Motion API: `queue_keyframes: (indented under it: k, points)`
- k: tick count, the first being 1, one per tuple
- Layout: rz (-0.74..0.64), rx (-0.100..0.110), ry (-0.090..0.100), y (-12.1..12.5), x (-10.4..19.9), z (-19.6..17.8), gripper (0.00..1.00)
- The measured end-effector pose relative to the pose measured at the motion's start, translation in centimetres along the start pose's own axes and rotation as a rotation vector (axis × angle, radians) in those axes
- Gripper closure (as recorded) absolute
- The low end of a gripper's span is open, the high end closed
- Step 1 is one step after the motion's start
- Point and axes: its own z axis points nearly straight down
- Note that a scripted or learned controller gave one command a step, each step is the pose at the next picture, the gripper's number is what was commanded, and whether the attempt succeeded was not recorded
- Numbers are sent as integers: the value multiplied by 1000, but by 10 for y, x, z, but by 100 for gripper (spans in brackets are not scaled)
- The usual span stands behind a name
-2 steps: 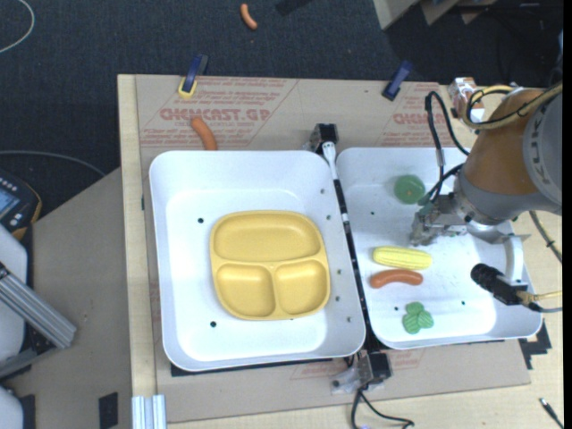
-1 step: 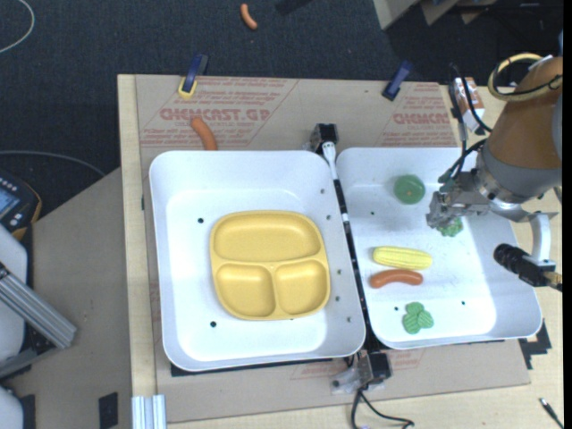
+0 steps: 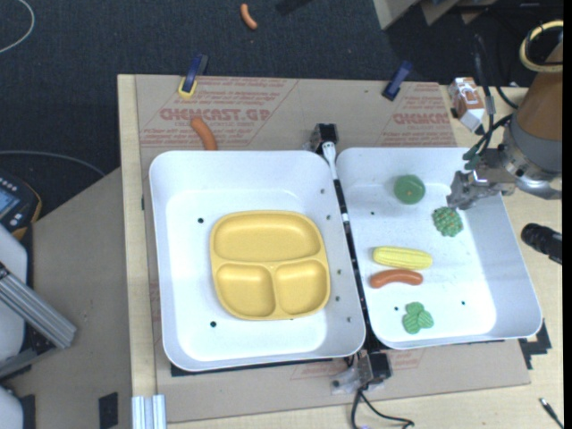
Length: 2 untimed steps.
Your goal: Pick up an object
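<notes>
The right bin (image 3: 500, 266) holds several toy foods. A round green piece (image 3: 409, 189) lies near its back. A knobbly green broccoli piece (image 3: 448, 222) lies to the right of it. Nearer the front are a yellow corn cob (image 3: 402, 257), an orange-red sausage (image 3: 396, 279) and a green leafy piece (image 3: 416, 318). My gripper (image 3: 463, 193) hangs over the bin's back right part, just above and touching or nearly touching the broccoli's upper edge. Whether it grips the broccoli cannot be made out.
The left bin (image 3: 179, 239) holds a yellow divided plate (image 3: 268, 264). An orange sausage (image 3: 205, 133) lies on the cardboard behind that bin, and another (image 3: 248, 16) lies on the dark floor. Blue clamps (image 3: 191, 74) (image 3: 396, 80) hold the board's far edge. Cables run at the right.
</notes>
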Motion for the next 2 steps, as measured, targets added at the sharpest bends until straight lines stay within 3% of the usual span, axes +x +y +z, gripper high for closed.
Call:
queue_keyframes:
  k: [1,2]
  points:
    - [-1,4,2,1,0,-11,100]
    - [-6,4,4,11,50,-16,100]
